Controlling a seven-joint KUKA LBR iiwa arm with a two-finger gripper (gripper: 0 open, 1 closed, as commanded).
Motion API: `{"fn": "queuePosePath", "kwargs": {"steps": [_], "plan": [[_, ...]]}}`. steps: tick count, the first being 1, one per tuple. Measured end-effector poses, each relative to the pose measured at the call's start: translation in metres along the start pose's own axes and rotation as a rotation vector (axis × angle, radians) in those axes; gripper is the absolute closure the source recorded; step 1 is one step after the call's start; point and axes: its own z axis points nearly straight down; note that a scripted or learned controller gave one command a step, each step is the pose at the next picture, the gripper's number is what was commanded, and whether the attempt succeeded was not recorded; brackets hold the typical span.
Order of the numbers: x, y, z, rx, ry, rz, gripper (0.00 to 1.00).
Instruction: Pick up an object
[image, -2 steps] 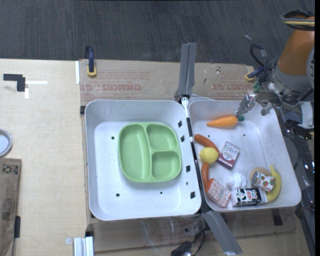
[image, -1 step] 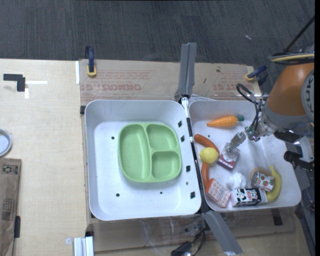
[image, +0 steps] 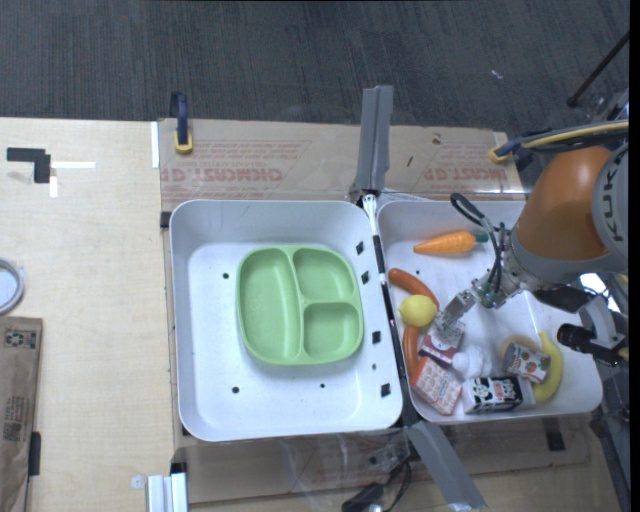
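Yellow plastic lemon (image: 416, 310), likely light, hard and slippery, wants a grip across its middle; whether the gripper (image: 452, 318) holds anything I cannot tell

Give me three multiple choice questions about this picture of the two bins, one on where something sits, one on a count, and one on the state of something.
1. Where does the light green divided plastic plate lie?
A. In the left white bin
B. In the right white bin
C. On the wooden bench

2. How many compartments does that plate have?
A. Two
B. Three
C. Five

3. How does the orange toy carrot with a green top lie?
A. Standing upright
B. On the plate
C. On its side on the bin floor

Answers:
1 A, the plate lies on the left bin's floor.
2 B, one long section and two smaller ones show.
3 C, it lies flat near the right bin's far wall, apart from the tool.
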Motion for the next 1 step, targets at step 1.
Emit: {"fn": "queuePosePath", "kwargs": {"steps": [1], "plan": [[0.0474, -0.0263, 0.0001, 0.001, 0.001, 0.029, 0.0]]}}
